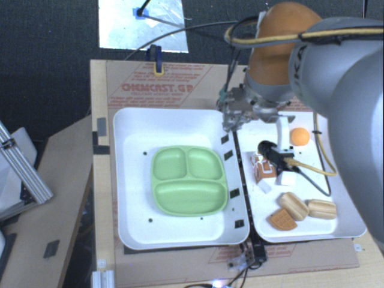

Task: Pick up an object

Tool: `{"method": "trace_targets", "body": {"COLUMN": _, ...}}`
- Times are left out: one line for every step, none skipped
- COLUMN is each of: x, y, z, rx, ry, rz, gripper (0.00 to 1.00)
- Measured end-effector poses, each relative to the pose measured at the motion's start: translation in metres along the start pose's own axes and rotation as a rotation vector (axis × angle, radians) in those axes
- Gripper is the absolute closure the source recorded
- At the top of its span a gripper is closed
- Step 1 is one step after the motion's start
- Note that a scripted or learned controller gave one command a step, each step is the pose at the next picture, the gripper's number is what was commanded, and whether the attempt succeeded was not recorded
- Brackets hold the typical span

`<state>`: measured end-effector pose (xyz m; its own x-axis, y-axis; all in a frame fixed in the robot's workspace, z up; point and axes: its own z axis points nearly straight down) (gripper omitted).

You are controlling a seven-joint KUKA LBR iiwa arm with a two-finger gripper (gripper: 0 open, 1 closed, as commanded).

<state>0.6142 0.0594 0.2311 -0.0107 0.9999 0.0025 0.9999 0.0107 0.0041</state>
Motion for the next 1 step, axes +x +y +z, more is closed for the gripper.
{"method": "trace_targets", "body": {"x": 0.0486, "y": 0.0142, "z": 0.0012, "rx": 0.001, "ry": -0.001, "rz": 0.002, "gripper": 1.00}}
